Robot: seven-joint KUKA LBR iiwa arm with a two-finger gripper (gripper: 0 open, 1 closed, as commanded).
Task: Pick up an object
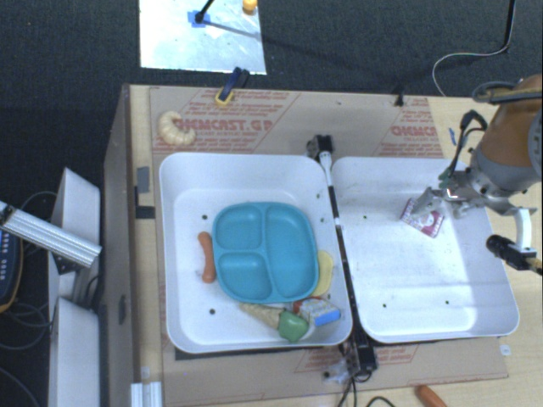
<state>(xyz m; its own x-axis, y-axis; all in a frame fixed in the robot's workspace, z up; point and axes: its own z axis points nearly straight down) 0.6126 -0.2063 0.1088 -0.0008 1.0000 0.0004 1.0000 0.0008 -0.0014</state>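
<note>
A small pink and white packet [422, 217] lies in the right bin [424, 303], near its far right part. My gripper [443, 195] hangs at the packet's upper right corner, touching or just above it; I cannot tell which. The grey wrist with the orange band [507, 138] reaches in from the right edge. In the left bin [182, 227] a blue divided plate [263, 251] lies in the middle. An orange sausage-shaped piece [206, 256] lies to its left. A yellow piece [326, 273], a green piece [292, 326], a cone [261, 314] and a blue and white item [322, 314] crowd its lower right.
A black divider [335, 219] runs between the two bins. Behind the bins, on the cardboard, lie a pale curled object [176, 127] and a yellow and blue tool [229, 87]. A black part of the arm [513, 253] overhangs the right bin's right rim.
</note>
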